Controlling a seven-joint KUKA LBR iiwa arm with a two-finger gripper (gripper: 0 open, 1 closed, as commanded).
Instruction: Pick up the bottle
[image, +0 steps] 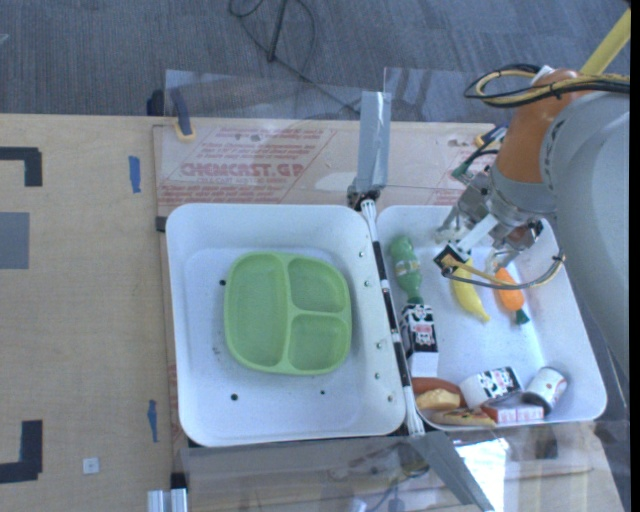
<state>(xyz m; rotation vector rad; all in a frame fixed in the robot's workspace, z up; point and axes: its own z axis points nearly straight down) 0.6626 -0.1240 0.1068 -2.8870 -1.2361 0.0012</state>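
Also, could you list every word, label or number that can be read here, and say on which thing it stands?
"CHOICEST" is roughly legible in red print on the cardboard sheet behind the bins; the remaining letters and smaller lines are blurred.
The green bottle has a label too small to read.
The black-and-white carton has markings too blurred to read.

A green divided plate (289, 313) lies in the middle of the left bin (190, 330). In the right bin (578, 330), a banana (470, 298) lies just beside a carrot (510, 297); a small milk carton (421, 328) stands nearer the plate, and a hot dog (440, 399) lies at the bin's near edge.
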